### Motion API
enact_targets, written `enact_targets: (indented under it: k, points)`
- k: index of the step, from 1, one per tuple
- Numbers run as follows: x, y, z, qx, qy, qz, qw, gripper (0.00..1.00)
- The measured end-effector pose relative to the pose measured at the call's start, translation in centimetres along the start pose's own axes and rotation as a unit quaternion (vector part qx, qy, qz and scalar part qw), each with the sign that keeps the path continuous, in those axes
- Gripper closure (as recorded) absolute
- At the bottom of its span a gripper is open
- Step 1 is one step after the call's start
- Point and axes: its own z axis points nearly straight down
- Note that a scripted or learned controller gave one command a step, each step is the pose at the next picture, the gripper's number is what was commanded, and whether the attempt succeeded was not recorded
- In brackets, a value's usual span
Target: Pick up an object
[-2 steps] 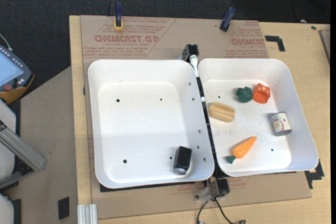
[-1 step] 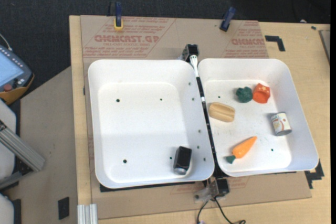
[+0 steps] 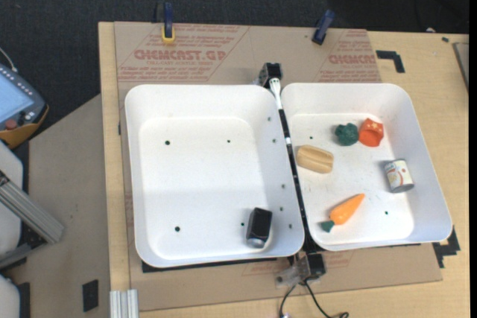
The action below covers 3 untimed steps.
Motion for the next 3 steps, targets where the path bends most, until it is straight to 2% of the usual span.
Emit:
enact_targets:
  k: [1, 2, 3]
  points:
    - [7.6, 0.0, 0.0, 0.0, 0.0, 0.0, 1.0, 1.0]
    - [11.4, 0.0, 1.7, 0.003, -0.001, 0.001, 1.0, 1.0]
    - [11.2, -0.2, 19.1, 0.011, -0.003, 0.004, 0.9999, 1.0]
